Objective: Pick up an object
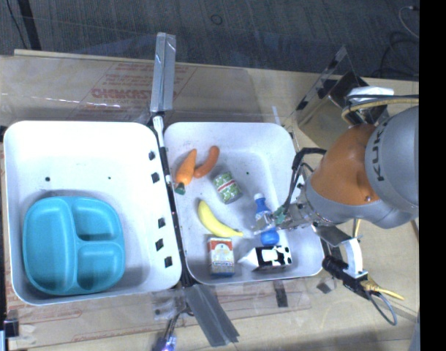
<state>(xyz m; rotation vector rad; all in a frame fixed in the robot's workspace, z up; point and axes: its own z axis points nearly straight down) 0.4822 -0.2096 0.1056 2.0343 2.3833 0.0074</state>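
Bottle (262, 209) beneath fingers (281, 216) of unclear state, right bin (237, 131), wooden bench (281, 93).

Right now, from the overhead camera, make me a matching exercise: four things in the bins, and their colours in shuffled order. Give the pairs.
Things:
1. divided tray in the left bin
2. banana
3. carrot
4. small can

Colours:
A. yellow
B. green label
C. light blue
D. orange

Pairs: 1-C, 2-A, 3-D, 4-B
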